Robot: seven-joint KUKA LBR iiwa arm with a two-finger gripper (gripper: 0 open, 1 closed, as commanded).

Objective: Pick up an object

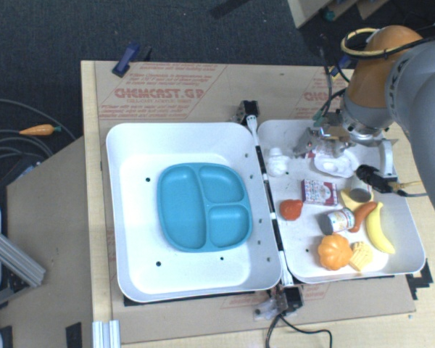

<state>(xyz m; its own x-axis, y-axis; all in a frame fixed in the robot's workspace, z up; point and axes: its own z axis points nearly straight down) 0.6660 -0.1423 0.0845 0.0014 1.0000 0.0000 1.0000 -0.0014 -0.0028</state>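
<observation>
White plastic made up both shallow bins: the left bin point(130, 267) carried a turquoise divided plate point(203, 205) with three compartments, lying flat near its middle. The right bin point(413, 256) held the clutter. The grey arm point(413, 64), orange-banded above the wrist, reached in from the right and hung over that bin's far end, its gripper point(326, 142) low above a crumpled white object point(335, 164) near the back wall; whether the claw was apart or together could not be told.

A yellow banana point(379, 230) lay curved along the bin's right side, with a brownish-orange sausage-like piece point(364, 217) touching it. An orange pumpkin-shaped toy point(334, 252) sat near the front edge, just beside a yellow waffle-textured piece point(361, 255). A small jar point(338, 220) lay tilted above the pumpkin. A red-and-white packet point(319, 191) rested mid-bin, a red strawberry-like toy point(291, 209) to its left by the dividing wall, and a small white lump point(276, 164) further back.
</observation>
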